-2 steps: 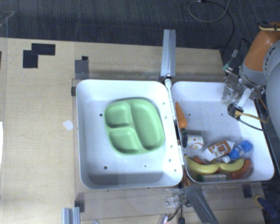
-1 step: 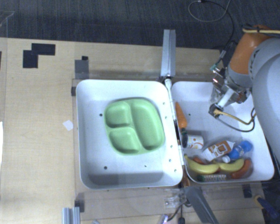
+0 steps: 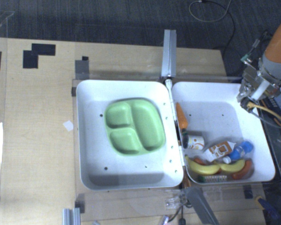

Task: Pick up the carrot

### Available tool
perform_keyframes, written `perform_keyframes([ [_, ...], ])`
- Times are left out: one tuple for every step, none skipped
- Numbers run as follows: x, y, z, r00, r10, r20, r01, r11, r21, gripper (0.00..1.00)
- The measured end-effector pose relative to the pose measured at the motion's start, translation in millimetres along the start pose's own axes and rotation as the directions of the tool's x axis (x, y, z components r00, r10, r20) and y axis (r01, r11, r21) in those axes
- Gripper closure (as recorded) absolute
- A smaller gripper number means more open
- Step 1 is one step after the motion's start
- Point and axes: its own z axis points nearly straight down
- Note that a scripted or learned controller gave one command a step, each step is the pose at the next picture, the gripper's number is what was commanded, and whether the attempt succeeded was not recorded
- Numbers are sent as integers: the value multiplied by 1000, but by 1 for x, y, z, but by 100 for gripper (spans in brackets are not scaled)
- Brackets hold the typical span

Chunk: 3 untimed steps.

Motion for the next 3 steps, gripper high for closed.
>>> perform_keyframes([
  [-14,-11,-5,981,194,3,-194,981,5,100],
  [-37,-14,-18,911,413,4,-413,911,3,100],
  [-58,-35,-129,834,551,1,-551,834,1,100],
])
